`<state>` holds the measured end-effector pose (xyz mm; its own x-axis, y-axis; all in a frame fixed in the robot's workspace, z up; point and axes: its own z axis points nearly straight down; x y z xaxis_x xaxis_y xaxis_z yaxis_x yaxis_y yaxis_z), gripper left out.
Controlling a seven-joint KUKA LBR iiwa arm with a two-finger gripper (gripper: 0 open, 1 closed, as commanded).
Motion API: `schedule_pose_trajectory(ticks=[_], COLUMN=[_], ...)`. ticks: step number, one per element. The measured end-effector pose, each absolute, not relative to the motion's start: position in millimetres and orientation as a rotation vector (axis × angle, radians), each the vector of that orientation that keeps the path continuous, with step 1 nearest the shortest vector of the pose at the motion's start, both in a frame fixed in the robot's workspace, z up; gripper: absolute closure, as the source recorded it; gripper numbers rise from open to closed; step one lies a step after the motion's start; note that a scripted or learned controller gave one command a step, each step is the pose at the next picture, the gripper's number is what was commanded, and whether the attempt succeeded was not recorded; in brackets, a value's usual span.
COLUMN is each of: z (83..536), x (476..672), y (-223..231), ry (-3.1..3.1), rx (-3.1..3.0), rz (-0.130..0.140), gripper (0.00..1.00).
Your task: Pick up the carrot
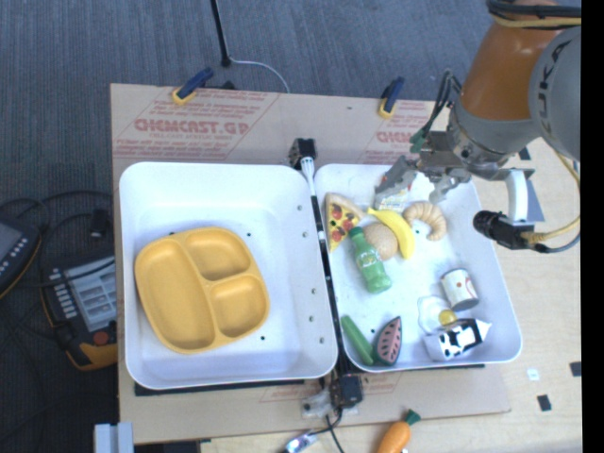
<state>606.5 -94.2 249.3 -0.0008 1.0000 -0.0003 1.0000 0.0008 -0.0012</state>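
The carrot (394,436), orange with a green top, lies on the cardboard bench at the front, outside both bins and below the right bin's (505,300) front edge. My gripper (421,179) hangs over the back of the right bin, far from the carrot, above a croissant (427,217) and a banana (398,230). Its fingers stand spread open with nothing between them.
The right bin also holds a pizza slice (340,217), a green bottle (370,260), a can (460,289), a watermelon slice (389,340), a cucumber (356,338) and a cow-patterned carton (458,338). A yellow divided plate (201,286) lies in the left bin (151,182).
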Motion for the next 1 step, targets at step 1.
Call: schedule_pose_trajectory(ticks=[1], z=[183.7], x=[664.1], y=[-34.6], ry=[-1.941], rx=[-2.469], rz=[0.002], gripper=[0.0])
